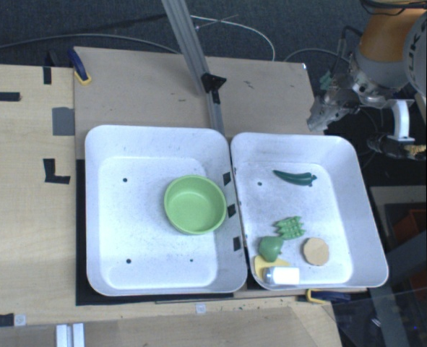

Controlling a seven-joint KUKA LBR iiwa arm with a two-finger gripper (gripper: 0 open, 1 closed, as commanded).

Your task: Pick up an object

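Note:
The right bin [358, 194] holds a dark green pepper-shaped piece [295, 177] near its back, a light green leafy piece [290, 227], a darker green rounded piece [269, 248], a tan round disc [316, 251] and a yellow and white item [278, 273] at the front edge. A green bowl [194, 204] sits in the left bin [105, 194]. My gripper [321, 116] hangs above the bench just beyond the right bin's back rim, well away from every object, with nothing between its fingers that I can see.
A grey metal pole [191, 42] slants down to the back junction of the two bins. Cables [235, 31] lie on the dark floor behind the bench. Bare wooden bench surface [25, 194] stretches to the left of the bins.

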